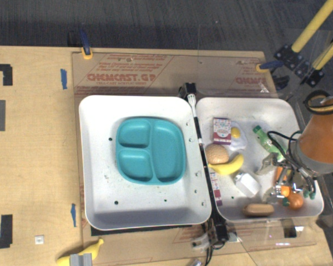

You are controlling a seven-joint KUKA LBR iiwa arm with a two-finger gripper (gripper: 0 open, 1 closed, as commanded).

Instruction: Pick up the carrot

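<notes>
Carrot sits in the right bin's near right corner, by the rim, directly under the gripper, which hangs over that corner with the orange-banded arm coming in from the right. Its long axis is unclear since metal hides most of it, and whether it is actually between the gripper's tips cannot be told from this view. Room is tight: bin wall on two sides, a brown bread roll just left, a white block nearby; left bin holds a teal divided plate.
</notes>
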